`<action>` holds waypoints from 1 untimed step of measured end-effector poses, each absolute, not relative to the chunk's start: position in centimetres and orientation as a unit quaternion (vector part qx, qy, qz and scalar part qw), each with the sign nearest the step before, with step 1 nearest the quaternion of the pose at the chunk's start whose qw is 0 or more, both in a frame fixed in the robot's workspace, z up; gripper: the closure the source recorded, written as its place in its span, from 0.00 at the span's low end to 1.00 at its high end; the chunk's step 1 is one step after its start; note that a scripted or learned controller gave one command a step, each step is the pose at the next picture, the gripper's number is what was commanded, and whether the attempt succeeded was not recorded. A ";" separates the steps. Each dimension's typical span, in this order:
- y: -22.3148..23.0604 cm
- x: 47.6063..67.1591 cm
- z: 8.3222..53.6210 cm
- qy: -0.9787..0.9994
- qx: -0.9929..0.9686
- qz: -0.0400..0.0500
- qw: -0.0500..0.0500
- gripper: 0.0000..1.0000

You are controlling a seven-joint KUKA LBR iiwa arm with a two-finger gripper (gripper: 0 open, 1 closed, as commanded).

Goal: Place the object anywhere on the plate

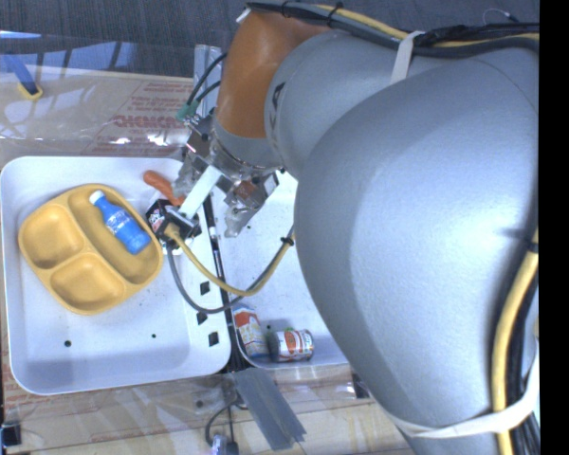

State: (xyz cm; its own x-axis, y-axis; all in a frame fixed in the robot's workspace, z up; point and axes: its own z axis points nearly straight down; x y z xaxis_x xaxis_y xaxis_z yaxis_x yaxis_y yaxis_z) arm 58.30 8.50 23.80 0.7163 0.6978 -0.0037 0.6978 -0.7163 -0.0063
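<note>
Overhead slanted view of two shallow white bins side by side. The left white bin holds a yellow plastic plate with three compartments, set in the bin's upper left part. A small blue plastic bottle with a white cap lies on its side in the plate's upper right compartment, angled with the cap toward the upper left and its base near the plate's right rim; the task's object thus rests on the plate, apart from the gripper. Just beyond the plate's upper right rim, on the bin floor, lies a slender orange object, its right end hidden behind the robot's hardware. The two-finger gripper hangs over the boundary between the two bins, to the right of the plate and near the orange object; whether it is open or closed cannot be told from this angle, and nothing is seen held in it. The grey arm with its orange band covers most of the right white bin. In that bin's lower left corner a small silver can with a dark label lies on its side, just beside a small container with a white and orange label.
</note>
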 end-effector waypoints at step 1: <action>5.1 61.2 26.5 -0.400 -0.916 0.002 0.002 0.00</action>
State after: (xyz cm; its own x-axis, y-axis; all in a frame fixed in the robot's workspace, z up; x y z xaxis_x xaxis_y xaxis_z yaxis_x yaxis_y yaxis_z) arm 61.20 5.07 26.47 0.6797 0.7335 -0.0027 0.7335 -0.6797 -0.0046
